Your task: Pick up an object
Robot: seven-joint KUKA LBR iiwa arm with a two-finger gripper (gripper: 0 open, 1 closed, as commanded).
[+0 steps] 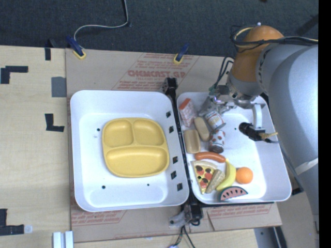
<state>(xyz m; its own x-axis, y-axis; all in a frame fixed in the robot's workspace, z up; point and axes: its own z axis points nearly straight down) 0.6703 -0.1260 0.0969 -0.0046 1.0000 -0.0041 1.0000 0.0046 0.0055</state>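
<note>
My gripper point(216, 103) hangs low over the far end of the right bin point(269, 164), below the orange band of the wrist. Right under it lies a small silver can point(213, 121), touching or nearly touching the gripper; I cannot see whether it is held. Around the can are a pale packet point(186, 110), a tan bread roll point(201, 128), a beige bar point(192, 140) and a dark red-and-white can point(217, 140). Nearer the front lie a sausage point(209, 157), a pizza slice point(204, 175), a banana point(227, 176), an orange point(244, 175) and a watermelon slice point(231, 194).
The left bin point(85, 138) holds a yellow divided plate point(136, 146). The grey arm covers the right side of the view and overhangs the right bin's far right corner. A black part point(251, 131) of the arm sticks out over that bin. Clamps hold the bins' shared edge.
</note>
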